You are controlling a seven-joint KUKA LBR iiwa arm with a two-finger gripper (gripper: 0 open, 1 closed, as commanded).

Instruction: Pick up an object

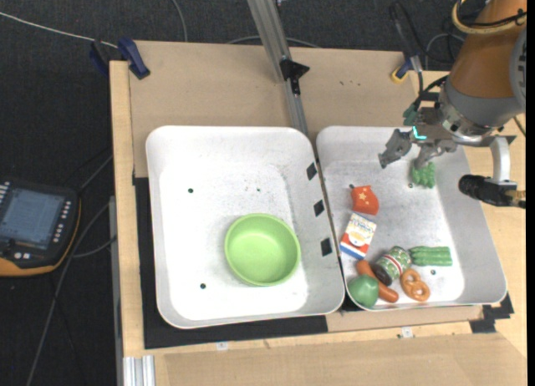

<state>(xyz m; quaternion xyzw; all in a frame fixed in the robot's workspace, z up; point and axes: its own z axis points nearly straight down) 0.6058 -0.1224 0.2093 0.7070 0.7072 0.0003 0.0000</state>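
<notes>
My gripper (410,157) hangs over the far part of the right bin (468,209), its two fingers spread open with nothing between them. A small green toy (422,175) lies just below the right finger (430,154); whether they touch is unclear. Nearer the bin's middle sits a red fruit (364,200) and a small white carton (359,236). Along the front wall lie a green ridged vegetable (430,256), a pretzel (415,285), a dark can (389,264), an orange sausage-like piece (378,283) and a green round fruit (363,292).
The left bin (192,167) holds a light green bowl (262,248) near its front. A metal pole (269,17) slants up from between the bins. A handheld pendant (33,226) lies off the bench to the left.
</notes>
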